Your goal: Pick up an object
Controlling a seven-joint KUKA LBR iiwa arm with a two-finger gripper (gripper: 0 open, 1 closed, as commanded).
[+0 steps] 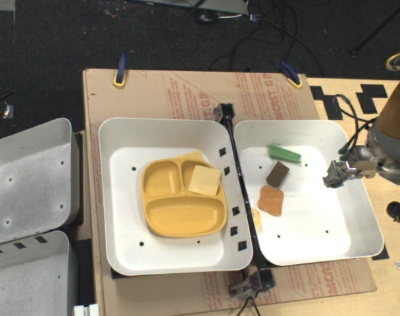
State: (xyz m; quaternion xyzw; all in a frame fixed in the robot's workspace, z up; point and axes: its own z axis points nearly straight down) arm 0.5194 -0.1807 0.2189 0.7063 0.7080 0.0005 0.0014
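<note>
In the right bin point(331, 222) lie a green block point(283, 153), a dark brown block point(277, 174) and an orange sponge-like piece point(271, 201), grouped toward the bin's left side. My gripper point(335, 174) hovers over the right part of that bin, to the right of the three pieces and apart from them. Nothing shows between its fingers. The left bin point(121, 242) holds a yellow divided tray point(180, 203) with a pale yellow square point(204, 180) resting in its upper right compartment.
A black divider point(238, 189) runs between the two bins. Both bins sit on a cardboard sheet point(167, 91) clamped at its far edge. Grey metal panels point(29, 183) lie to the left of the bench. The arm's grey body point(391, 137) enters from the right.
</note>
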